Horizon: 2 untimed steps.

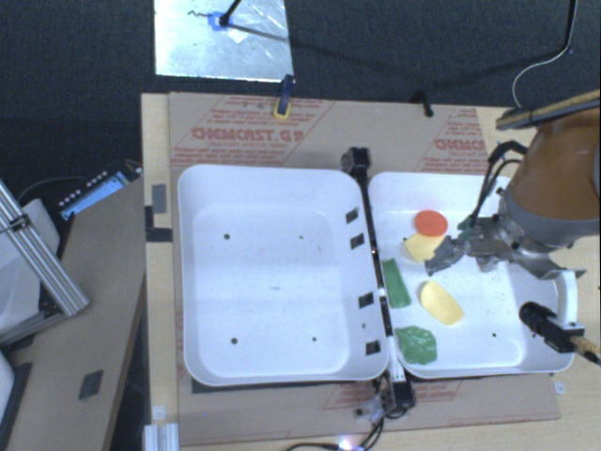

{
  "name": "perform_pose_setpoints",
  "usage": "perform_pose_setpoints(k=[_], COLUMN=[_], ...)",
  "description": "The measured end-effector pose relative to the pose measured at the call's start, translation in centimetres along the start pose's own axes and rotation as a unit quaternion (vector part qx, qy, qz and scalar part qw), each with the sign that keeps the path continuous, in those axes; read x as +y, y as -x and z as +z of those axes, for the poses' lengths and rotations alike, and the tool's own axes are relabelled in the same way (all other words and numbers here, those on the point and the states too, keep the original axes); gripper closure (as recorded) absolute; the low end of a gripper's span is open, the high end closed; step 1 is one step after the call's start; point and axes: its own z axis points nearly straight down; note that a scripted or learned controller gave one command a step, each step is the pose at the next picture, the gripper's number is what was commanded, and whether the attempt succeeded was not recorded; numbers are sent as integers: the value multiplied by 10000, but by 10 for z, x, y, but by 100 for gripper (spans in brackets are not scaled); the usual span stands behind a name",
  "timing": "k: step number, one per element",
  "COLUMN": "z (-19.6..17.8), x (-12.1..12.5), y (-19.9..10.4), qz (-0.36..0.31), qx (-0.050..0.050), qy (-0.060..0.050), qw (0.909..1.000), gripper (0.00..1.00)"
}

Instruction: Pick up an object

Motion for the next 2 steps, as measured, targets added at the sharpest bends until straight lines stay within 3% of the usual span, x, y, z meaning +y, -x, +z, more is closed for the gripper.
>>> perform_pose_setpoints(k=[1, 2], z=[128, 111], x=[-26, -22], y=[2, 2], qz=[14, 7], qx=[11, 1], qy=[-57, 4], qw=[10000, 10000], gripper=[0, 100])
